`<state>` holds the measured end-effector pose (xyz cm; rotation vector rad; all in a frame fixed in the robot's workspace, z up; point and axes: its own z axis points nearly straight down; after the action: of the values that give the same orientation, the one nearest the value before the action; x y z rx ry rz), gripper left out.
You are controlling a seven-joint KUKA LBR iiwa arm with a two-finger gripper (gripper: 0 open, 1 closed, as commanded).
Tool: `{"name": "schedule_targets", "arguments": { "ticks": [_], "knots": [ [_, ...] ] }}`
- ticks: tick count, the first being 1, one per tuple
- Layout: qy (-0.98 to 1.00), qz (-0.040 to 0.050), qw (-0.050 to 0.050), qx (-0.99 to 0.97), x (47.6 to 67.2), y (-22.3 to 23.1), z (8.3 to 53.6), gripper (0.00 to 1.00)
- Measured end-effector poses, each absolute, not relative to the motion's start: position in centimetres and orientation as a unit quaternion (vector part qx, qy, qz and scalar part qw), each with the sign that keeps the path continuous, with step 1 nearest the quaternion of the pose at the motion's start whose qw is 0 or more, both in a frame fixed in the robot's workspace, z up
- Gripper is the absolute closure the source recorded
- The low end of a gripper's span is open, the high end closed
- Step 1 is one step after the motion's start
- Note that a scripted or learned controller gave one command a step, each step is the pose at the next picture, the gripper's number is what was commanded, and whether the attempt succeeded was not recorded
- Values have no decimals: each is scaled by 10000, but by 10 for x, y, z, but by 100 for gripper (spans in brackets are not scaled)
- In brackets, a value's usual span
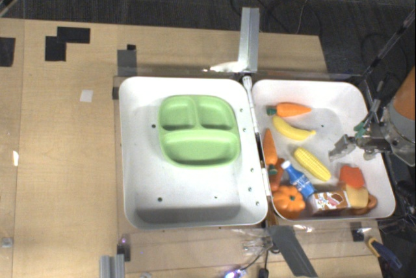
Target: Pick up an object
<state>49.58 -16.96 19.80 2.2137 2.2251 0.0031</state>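
Wooden bench (pixel 58 160), two white bins. Left bin (pixel 140 202): green tray (pixel 197 129). Right bin (pixel 338 91): carrot (pixel 292 110), banana (pixel 292 130), corn (pixel 311 164), bottle (pixel 299 180). Gripper (pixel 351 143) over right side, fingers spread, gripping nothing.

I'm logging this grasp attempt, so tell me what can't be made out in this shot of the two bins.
- Gripper, camera view: too small and blurred to judge its fingers.
- Arm: cut off by the right edge.
- Bottle label: too small to read.
- Orange item along the right bin's left wall: partly hidden by the rim, so its identity is unclear.
- Pile in the near corner: overlapping items, with unclear outlines.
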Motion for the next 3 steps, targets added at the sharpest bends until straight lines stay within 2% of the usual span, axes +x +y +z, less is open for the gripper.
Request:
{"name": "schedule_targets", "arguments": {
  "ticks": [1,2,3],
  "knots": [
    [7838,36,78,6209,491,-120,91,0],
    [7841,66,97,6206,494,-119,102,100],
    [7919,22,24,6106,541,-40,238,100]
  ]
}}
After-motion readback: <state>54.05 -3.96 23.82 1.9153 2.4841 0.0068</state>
